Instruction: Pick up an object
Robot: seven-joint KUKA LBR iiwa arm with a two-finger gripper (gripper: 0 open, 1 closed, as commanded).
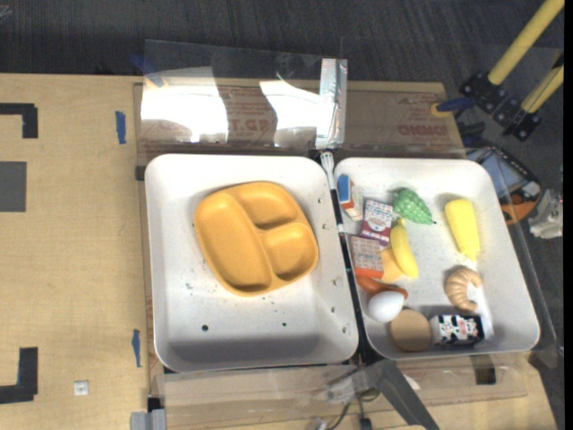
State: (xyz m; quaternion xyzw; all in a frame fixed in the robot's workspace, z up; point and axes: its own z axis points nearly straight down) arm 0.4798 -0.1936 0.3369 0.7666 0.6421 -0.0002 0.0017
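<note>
The right bin (510, 240) holds several toy foods. A yellow corn cob (462, 227) lies at its right, with a green leafy piece (413, 206) to the left of it. A yellow banana (402, 251) rests over an orange piece (372, 280) near the bin's left wall. A white egg (386, 306), a tan round piece (411, 330), a croissant (464, 288) and a small black-and-white carton (458, 329) sit along the front. Small printed packets (378, 215) lie near the top left.
The left bin (170, 330) carries an orange divided plate (255, 236). A clear plastic panel (242, 101) stands behind the bins. Brown bench surface (63, 240) stretches to the left. Yellow-legged gear (519, 52) stands at the upper right.
</note>
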